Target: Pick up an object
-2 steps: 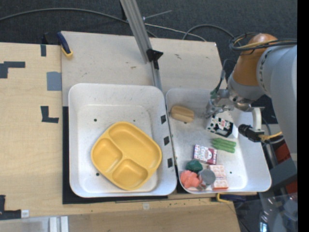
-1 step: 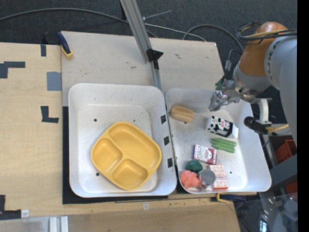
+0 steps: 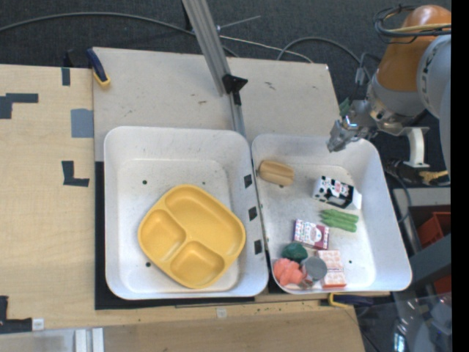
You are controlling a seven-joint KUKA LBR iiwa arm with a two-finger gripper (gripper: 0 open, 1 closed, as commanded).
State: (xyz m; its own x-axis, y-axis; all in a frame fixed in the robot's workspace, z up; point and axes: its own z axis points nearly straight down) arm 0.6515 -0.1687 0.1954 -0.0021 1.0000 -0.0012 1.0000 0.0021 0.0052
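The gripper hung over the far right corner of the right bin; whether it was open or closed could not be told, and nothing showed in its grasp. The nearest thing, a black-and-white pack, lay just toward the bin's near edge from it. A tan roll, long axis across the bin, sat toward the left edge.

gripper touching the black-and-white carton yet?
Apart. The camera view shows the gripper at the right bin's far edge, with bare white bin floor between it and the black-and-white carton.
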